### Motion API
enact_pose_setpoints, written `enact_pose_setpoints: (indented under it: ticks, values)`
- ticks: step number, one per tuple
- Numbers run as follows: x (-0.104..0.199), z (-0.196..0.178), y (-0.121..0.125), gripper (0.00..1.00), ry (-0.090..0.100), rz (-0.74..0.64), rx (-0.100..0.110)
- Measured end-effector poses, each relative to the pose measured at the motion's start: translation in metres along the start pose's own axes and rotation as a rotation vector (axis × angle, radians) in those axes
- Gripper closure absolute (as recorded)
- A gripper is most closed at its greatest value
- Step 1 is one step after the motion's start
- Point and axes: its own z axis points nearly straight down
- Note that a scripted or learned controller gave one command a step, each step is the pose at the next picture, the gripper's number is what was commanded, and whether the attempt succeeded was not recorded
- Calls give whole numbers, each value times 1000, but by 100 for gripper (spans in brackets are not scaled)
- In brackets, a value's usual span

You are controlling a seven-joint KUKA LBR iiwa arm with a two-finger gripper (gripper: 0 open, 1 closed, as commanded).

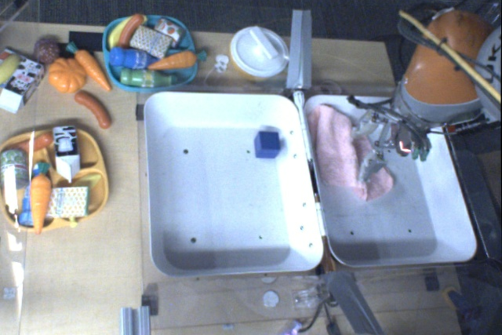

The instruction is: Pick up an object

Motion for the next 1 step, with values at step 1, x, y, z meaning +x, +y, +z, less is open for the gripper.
enact_pose_setpoints:
  ticks: [1]
  values:
    - [-35,54,9,0,-18,23,2]
